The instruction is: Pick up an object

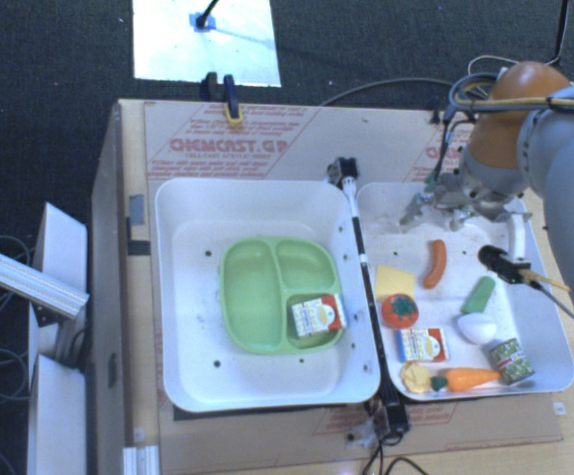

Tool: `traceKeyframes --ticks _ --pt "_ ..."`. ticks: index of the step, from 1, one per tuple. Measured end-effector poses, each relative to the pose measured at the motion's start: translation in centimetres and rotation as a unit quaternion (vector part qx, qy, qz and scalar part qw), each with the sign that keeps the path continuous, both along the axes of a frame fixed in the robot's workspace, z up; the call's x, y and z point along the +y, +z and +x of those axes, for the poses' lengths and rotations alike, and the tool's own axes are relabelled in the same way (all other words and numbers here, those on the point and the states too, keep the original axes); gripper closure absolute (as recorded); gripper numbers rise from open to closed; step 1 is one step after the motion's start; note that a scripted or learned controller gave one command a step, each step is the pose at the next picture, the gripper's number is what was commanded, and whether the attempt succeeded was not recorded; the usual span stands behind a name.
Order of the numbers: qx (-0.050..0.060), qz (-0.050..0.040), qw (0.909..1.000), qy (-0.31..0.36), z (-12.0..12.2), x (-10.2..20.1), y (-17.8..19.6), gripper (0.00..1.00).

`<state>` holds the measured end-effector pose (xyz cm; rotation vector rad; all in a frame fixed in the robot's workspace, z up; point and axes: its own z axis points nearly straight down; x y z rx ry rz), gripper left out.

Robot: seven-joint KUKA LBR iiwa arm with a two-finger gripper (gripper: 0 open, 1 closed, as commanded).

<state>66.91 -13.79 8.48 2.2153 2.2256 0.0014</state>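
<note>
Two cartons: one [316,317] on the green plate [252,295], one [422,344] lower right. One sausage [434,263], tomato [400,311], carrot [470,377]. Gripper [435,211] spread wide, holding nothing; arm cropped.

The arm [564,151] was built of smooth, rounded grey casing, broad and bulky where it entered from the right. An orange band [513,117], domed and glossy, capped the segment above the wrist. Thin grey and dark cables [473,75] looped around that orange section. Below it sat a pale metallic wrist piece, and the gripper [435,211] spread out beneath as slim, light-coloured metal prongs.
</note>
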Motion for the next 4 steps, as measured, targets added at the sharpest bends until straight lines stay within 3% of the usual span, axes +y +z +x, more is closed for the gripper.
traceKeyframes --ticks 1,2,4 --pt "-0.002 -0.0003 1.0 0.001 0.1 0.0 1.1 1.0" --pt "-0.002 -0.0003 1.0 0.001 0.1 0.0 1.1 0.0" --pt "0.0 0.0 1.0 0.0 0.0 0.3 0.0 0.0"
